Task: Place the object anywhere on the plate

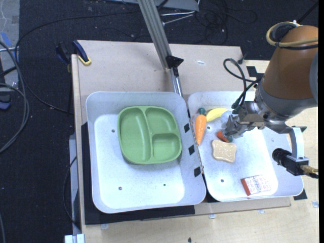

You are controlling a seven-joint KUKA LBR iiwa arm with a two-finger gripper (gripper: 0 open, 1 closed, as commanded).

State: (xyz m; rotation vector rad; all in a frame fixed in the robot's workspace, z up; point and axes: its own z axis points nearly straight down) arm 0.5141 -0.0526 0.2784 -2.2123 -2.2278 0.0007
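A green divided plate (150, 134) lies in the left bin (106, 176). In the right bin (283, 184) lie an orange carrot (200, 127), a yellow banana (216, 114), a slice of toast (224, 151), a small red item (223, 135) and a red box (256, 185). My gripper (231, 130) hangs low over the right bin, right above the small red item and just above the toast. The arm's body hides much of the gripper.
A grey metal pole (157, 27) slants down to the seam between the bins. Black clips (192, 148) sit along that seam. A black cable (238, 72) loops near the arm at the upper right of the bench.
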